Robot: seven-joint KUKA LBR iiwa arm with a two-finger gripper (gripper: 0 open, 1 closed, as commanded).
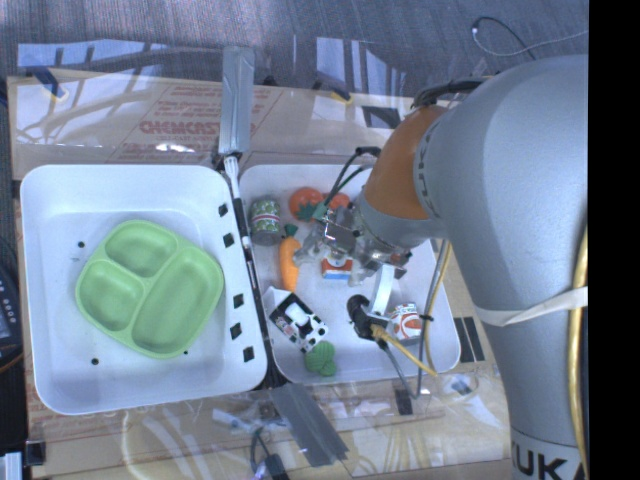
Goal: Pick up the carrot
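Resting in right bin (262, 183) — carrot (289, 264)

I'm seeing the arm (500, 198) covering the right bin's (300, 368) far right side, and its base is running off the bottom edge. The gripper (345, 243) is sitting over small items; I'm not making out its fingers. A tomato (305, 201) is peeking out partly behind it. The red-white item (336, 266) underneath is staying too obscured to identify.
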